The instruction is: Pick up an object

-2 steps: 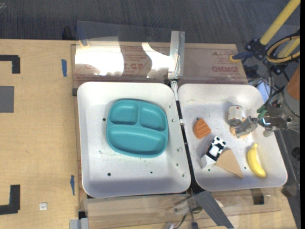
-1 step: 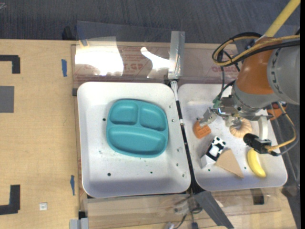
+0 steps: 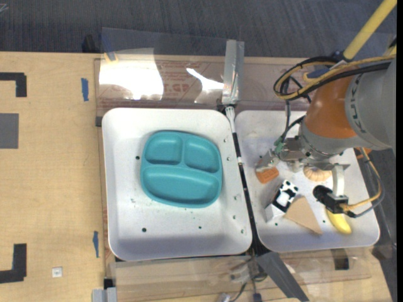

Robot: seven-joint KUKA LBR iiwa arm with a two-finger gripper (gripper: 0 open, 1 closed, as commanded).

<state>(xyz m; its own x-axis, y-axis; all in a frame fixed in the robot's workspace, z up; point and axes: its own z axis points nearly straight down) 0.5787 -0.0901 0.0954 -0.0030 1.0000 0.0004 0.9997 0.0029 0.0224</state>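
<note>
- Two white bins side by side on the wooden counter (image 3: 44, 187): left bin (image 3: 126, 225), right bin (image 3: 362, 231).
- Left bin: one teal divided plate (image 3: 182, 168), three compartments, lying flat near the bin's middle.
- Right bin, loose objects counted: one orange piece (image 3: 267, 175) near the bin's left wall; one black-and-white block (image 3: 284, 195) just below it; one tan wedge (image 3: 303, 216) touching that block on its lower right; one yellow banana (image 3: 340, 221) near the lower right corner; one pale round object (image 3: 317, 173), partly hidden under the arm.
- One arm (image 3: 371, 109), grey with an orange band, enters from the right and hangs over the upper half of the right bin, with yellow and black cables looped above it.
- End effector (image 3: 284, 151) sits low over the right bin, just above the orange piece; whether it is wide or narrow cannot be told, and no object is seen in it.
- A black-tipped part beside the banana overlaps its upper end.
- One clear sheet (image 3: 157, 74) lies behind the bins, catching glare; one grey upright post (image 3: 232, 74) stands at the seam between the bins.
- Blue tape marks on the counter left of the left bin.
</note>
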